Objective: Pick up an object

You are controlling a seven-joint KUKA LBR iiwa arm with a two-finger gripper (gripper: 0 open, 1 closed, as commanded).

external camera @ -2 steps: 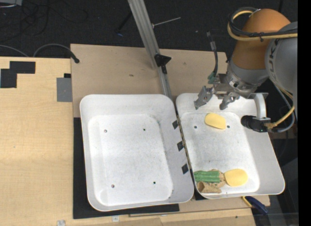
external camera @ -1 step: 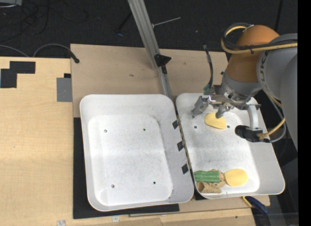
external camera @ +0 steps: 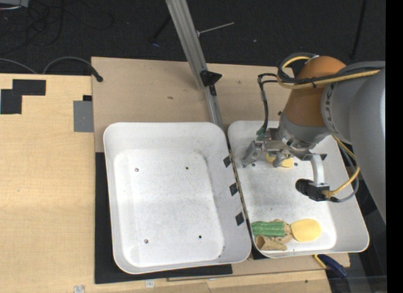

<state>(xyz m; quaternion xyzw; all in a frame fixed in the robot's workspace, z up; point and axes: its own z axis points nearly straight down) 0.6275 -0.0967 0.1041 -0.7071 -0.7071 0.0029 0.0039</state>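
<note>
No readable text, label, brand, number or sign appears on anything here.

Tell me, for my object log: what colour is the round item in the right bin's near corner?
Yellow, seen clearly in the camera view.

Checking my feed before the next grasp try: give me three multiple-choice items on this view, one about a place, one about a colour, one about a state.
1. Where does the green toy lie?
A. near corner of the right bin
B. middle of the left bin
C. on the bare bench

2. What colour is the round item beside the green toy?
A. red
B. yellow
C. blue

3. Where is the gripper?
A. over the left bin
B. over the green toy
C. low at the far end of the right bin

Answers: 1 A, the toy lies by that bin's near wall. 2 B, it is plainly yellow. 3 C, the wrist sits there, with something yellow under it.
</note>
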